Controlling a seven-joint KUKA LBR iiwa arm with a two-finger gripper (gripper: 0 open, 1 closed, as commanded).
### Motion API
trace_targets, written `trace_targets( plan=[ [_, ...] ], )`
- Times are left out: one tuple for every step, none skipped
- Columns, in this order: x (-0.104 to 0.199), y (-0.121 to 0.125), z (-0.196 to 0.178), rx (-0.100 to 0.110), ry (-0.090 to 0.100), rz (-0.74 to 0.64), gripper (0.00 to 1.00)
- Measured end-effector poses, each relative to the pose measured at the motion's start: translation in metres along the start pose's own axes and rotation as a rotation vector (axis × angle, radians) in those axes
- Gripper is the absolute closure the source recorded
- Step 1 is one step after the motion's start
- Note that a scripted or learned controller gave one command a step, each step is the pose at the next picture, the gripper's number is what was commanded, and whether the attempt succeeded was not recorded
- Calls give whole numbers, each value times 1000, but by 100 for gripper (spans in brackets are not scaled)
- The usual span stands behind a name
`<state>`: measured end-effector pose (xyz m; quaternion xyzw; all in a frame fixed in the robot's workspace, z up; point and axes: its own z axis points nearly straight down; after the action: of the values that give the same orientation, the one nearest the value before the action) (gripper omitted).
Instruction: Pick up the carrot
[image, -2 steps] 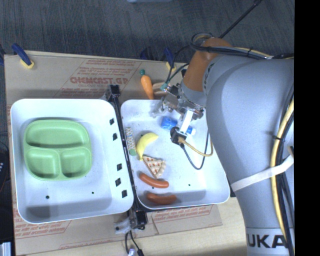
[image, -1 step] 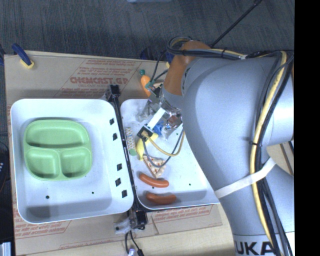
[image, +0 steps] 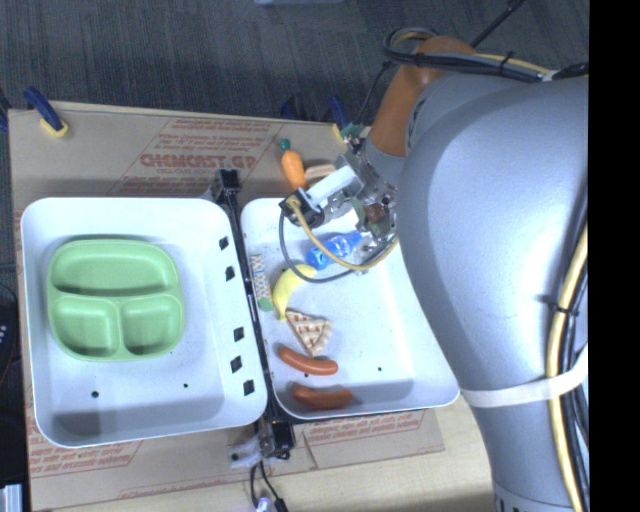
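At the near edge of the right bin (image: 425, 390), a reddish sausage (image: 322, 397) is seen lying along the wall, and a second sausage (image: 308, 362) lies just beyond it. A wedge of toast or pizza (image: 308, 329) is found slightly farther in, and a yellow banana (image: 286, 289) is placed beyond that, close to the bin's left wall. A blue item (image: 338, 248) is partly covered by a looping cable near the bin's far end. The left bin (image: 40, 330) is occupied by a green divided tray (image: 115, 297), set toward its far left. The gripper (image: 352, 200) is positioned over the far part of the right bin, and whether anything is gripped cannot be told. The carrot (image: 292, 168), orange with a green tip, is seen at the far rim of the right bin, just left of the gripper. Both bins are carried by the cardboard-covered counter (image: 130, 150).
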<state>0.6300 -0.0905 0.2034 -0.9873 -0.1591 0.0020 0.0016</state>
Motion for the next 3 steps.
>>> trace_targets(
  plan=[
    [4, 15, 83, 2, -3, 108, 0],
    [5, 14, 72, 7, -5, 101, 100],
    [-25, -30, -34, 0, 1, 107, 100]
  ],
)
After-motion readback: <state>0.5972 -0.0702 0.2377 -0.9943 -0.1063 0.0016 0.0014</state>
